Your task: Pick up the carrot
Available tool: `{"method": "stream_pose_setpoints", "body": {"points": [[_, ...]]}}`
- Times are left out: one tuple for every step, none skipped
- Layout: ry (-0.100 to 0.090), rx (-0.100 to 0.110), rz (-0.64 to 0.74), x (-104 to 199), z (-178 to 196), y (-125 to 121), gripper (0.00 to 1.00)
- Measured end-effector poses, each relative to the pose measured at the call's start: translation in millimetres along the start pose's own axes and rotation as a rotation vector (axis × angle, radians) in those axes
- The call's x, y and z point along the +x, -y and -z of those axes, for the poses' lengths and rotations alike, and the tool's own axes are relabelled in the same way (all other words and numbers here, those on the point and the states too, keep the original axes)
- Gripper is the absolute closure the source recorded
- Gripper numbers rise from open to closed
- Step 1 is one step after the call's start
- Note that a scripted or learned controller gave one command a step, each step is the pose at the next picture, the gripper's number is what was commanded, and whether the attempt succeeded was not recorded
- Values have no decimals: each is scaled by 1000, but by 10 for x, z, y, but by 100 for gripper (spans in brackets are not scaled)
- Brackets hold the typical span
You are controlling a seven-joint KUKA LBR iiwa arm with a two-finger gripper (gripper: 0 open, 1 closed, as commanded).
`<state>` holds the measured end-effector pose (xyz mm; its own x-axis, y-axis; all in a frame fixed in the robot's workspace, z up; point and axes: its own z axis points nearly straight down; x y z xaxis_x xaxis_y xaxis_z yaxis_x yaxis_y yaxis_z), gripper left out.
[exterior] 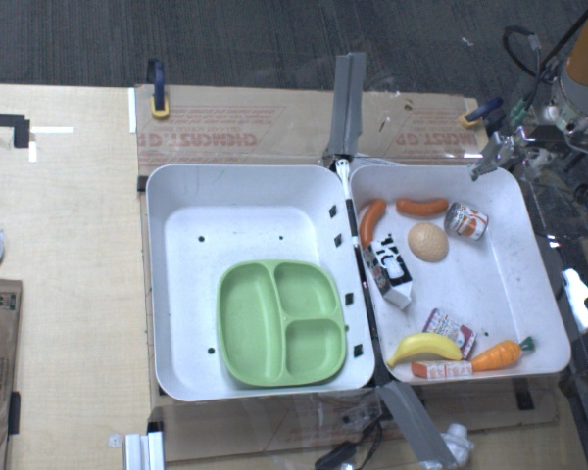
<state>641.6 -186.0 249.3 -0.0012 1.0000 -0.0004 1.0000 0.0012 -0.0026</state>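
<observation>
- Camera view, upper right of the frame: the gripper (487, 161) hangs over the far right corner of the right bin (529, 262); whether it stands wide or narrow cannot be told from here, and nothing shows between its tips.
- The grey arm with its orange band (580, 62) enters at the top right edge.
- The carrot (497, 355) lies in the lower right corner of the right bin, green top pointing right, well apart from the gripper.
- Just left of the carrot sit a banana (426, 348), a small red-and-white box (449, 327) and a flat orange packet (441, 369).
- Further up the bin lie an egg (428, 242), a can (465, 220), two sausages (421, 206) and a black-and-white carton (392, 270).
- The left bin (176, 262) holds a green divided plate (281, 322), in the lower middle of the frame.
</observation>
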Motion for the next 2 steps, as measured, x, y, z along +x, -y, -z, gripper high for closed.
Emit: {"method": "stream_pose_setpoints", "body": {"points": [[2,-1,-209,305,853,42,0],[0,1,-40,814,-921,393,0]]}}
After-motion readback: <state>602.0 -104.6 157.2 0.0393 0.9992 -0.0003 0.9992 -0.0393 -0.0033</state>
